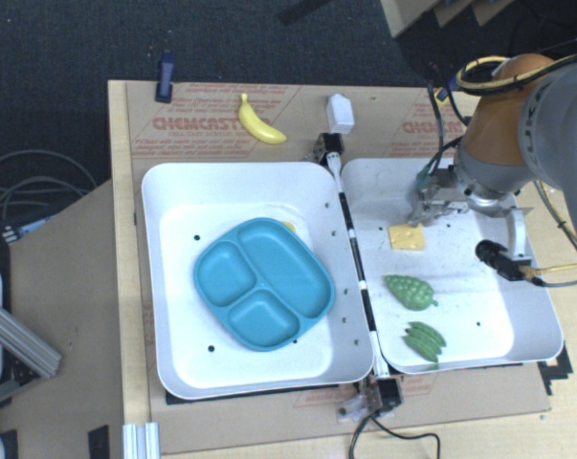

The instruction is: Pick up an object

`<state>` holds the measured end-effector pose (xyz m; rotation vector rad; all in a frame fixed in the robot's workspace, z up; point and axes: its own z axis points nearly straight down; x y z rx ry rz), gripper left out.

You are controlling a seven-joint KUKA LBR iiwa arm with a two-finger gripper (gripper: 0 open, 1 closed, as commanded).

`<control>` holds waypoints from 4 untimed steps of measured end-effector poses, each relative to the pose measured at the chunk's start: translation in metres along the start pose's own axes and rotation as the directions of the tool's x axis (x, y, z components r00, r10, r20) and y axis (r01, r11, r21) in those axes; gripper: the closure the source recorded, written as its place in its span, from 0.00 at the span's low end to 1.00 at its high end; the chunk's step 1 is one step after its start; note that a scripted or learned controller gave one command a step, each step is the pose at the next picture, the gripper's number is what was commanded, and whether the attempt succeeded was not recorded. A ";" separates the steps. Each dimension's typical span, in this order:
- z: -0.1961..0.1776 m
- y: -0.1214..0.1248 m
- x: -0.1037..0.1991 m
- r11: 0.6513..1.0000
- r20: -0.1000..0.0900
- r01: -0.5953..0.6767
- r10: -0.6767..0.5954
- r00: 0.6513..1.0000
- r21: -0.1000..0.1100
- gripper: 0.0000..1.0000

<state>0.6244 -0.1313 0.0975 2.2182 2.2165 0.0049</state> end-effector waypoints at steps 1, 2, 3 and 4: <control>0.001 -0.001 0.000 1.000 0.000 0.000 0.000 1.000 0.003 0.00; 0.013 -0.047 0.033 1.000 -0.003 0.001 -0.001 1.000 0.009 0.00; 0.003 -0.046 0.032 1.000 -0.002 0.000 0.000 1.000 0.006 1.00; -0.088 -0.024 0.098 1.000 -0.003 0.002 -0.002 1.000 0.004 1.00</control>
